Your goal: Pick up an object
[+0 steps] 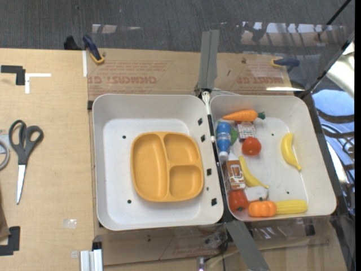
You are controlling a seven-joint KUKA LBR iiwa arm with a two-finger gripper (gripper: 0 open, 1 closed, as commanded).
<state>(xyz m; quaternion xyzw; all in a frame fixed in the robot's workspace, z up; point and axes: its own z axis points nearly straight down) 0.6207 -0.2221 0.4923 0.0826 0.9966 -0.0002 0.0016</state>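
White right bin (316,168) crowds toys along its left wall, banana (290,150) near open floor; the gripper's state: cannot tell.

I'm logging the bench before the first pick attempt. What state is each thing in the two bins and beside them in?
Yellow divided plate: flat in the left bin, compartments bare.
Carrot: lying at the right bin's far edge.
Blue bottle: on its side.
Tomato: resting loose.
Banana: lying apart from the pile.
Corn: lying along the near wall.
Scissors: closed, on the bench.
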